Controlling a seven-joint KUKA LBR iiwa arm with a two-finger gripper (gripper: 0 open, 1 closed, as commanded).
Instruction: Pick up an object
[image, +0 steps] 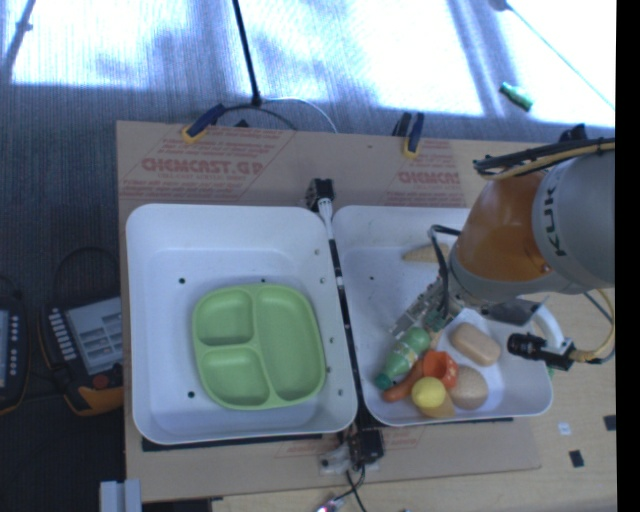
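My gripper (422, 312) hangs low in the right bin (395, 222), under the grey arm with its orange band (500, 235). Just below and left of it lies a green bottle (405, 353); I cannot tell whether they touch. Close by are an orange carrot (398, 390), a yellow lemon (430, 392), a red-orange piece (442, 367), a tan round item (469, 388) and a tan oblong item (475, 345). A small tan piece (420, 254) lies at the back of this bin, partly under the arm.
The left bin (150, 300) holds a green divided plate (260, 345). A black divider rail (338, 290) runs between the bins. Cables and a connector (535, 347) hang at the right bin's right side. The objects crowd the right bin's front half.
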